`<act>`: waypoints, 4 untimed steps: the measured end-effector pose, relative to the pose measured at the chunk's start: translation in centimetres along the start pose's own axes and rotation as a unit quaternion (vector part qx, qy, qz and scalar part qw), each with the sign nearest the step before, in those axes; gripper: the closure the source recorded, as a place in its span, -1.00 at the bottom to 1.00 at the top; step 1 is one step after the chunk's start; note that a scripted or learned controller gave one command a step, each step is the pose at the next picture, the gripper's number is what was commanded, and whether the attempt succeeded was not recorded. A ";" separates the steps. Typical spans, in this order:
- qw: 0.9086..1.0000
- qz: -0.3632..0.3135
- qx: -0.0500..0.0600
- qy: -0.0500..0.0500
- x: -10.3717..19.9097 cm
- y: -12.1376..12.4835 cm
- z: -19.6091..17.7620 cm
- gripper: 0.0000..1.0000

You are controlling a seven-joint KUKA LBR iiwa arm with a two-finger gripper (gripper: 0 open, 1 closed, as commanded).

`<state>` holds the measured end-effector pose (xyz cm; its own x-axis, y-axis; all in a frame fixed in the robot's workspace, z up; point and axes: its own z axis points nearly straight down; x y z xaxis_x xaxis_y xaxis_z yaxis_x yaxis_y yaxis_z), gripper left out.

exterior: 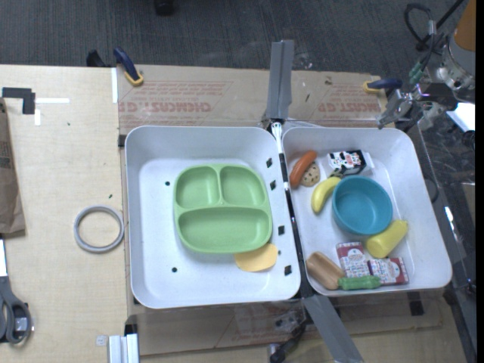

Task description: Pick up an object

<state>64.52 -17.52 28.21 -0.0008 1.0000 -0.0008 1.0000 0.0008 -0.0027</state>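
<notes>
My gripper (402, 110) hangs above the far right corner of the right bin (423, 203), outside its rim and with nothing seen in it. In that bin lie an orange sausage (302, 165), a cookie (310, 176), a banana (324, 193), a blue bowl (363, 206), a black-and-white box (346, 161), a yellow piece (387, 238), a red-and-white packet (372, 265), a green pod (359, 283) and a tan bun (324, 271). The left bin (144, 203) holds a green divided plate (223, 206) and a yellow chip (255, 259).
A metal divider bar (280, 82) runs up from between the bins. Clamps sit at the back left (128, 65) and back right (380, 85). A tape ring (98, 228) and scissors (11, 320) lie on the bench to the left.
</notes>
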 end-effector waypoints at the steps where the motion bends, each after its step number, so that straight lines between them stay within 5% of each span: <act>1: 0.999 0.051 0.000 0.000 -2.6 -4.6 11.7 -1.00; 2: 0.999 -0.035 -0.001 0.001 -3.0 -7.4 19.1 -1.00; 3: 1.000 -0.016 -0.003 0.000 -1.9 -13.6 19.0 -1.00; 4: 0.997 -0.077 -0.007 0.002 -4.1 -14.1 18.0 -1.00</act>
<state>50.40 -21.67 10.24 -0.1549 0.9879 0.0022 0.9879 0.1549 0.0115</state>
